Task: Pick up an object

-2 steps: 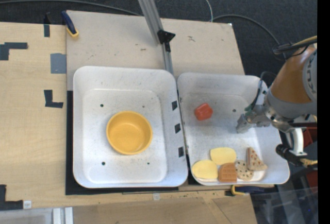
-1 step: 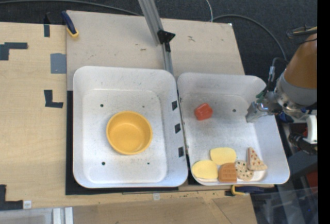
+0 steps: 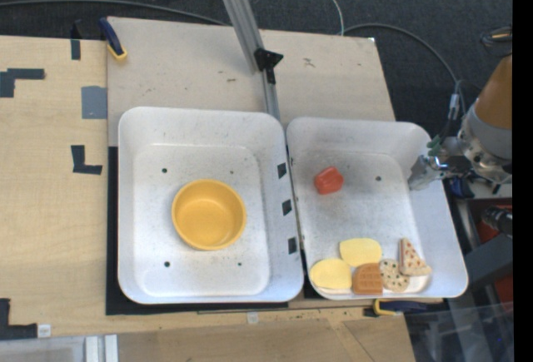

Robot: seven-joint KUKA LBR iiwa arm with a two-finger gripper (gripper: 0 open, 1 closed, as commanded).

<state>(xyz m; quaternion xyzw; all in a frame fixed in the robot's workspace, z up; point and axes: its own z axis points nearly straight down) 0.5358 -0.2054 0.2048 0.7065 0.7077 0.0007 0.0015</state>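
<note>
The small red block, alone mid-bin, is judged light and rigid, best pinched across its flat sides. The jaws of the gripper, at the right bin rim, cannot be told open or closed.

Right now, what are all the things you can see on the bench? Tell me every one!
white bins: 2, white, side by side on the bench
bowl: 1, yellow, in the left bin
red piece: 1, red, upper part of the right bin
yellow pieces: 2, yellow, near edge of the right bin
brown piece: 1, orange-brown, beside the yellow ones
speckled pieces: 2, pale, near right corner
pincer: 1, grey, over the right bin's right rim
</note>
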